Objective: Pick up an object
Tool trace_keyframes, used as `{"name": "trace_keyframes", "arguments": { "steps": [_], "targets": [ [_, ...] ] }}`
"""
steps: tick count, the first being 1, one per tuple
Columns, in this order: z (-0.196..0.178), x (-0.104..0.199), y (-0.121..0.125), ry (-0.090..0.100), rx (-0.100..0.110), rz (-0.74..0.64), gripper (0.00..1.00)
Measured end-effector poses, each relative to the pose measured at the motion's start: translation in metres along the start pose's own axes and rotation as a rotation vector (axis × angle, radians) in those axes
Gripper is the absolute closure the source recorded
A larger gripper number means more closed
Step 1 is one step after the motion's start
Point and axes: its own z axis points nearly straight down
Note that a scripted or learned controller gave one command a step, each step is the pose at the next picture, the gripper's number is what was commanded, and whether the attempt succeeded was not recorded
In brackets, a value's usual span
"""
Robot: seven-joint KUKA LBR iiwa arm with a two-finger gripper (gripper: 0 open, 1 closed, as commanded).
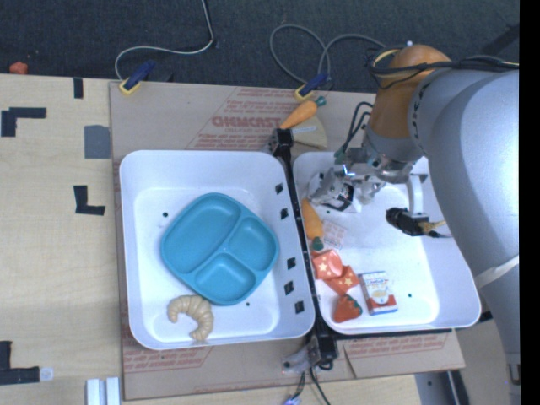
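Gripper [335,192] is low in the far-left part of the right bin [426,268]. Can't tell from this angle whether it's clenched or released, and nothing is visibly grasped.

Closest candidate: the carrot [313,221], lying flat on the bin floor tight against the left wall, next to the divide between the bins. Its long axis runs roughly parallel to that wall, orange end toward the far side, green tip toward the near side. The gripper sits just beside the carrot's far end, slightly right of it. My read: the next move is a short shift left and toward the near side, with the jaws closing across the carrot's width, not along it.

Room is the problem. The wall hugs one flank of the carrot, so there's little clearance on that side. A red toy piece [331,268] lies close to the green tip. The strawberry [347,308] and small carton [378,292] are further toward the near edge, well apart from the gripper. The right half of this bin's floor is bare.

The floor looks like smooth white plastic, so I'd guess the carrot slides or rolls if nudged off-centre.

Left bin [139,226] holds a blue plate [219,247] and a croissant [192,315], both far from the gripper.
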Motion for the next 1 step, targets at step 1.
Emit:
{"name": "trace_keyframes", "arguments": {
  "steps": [1],
  "targets": [
    [-0.012,-0.0025,-0.0016,-0.004,0.008,-0.001,1.0]
  ]
}}
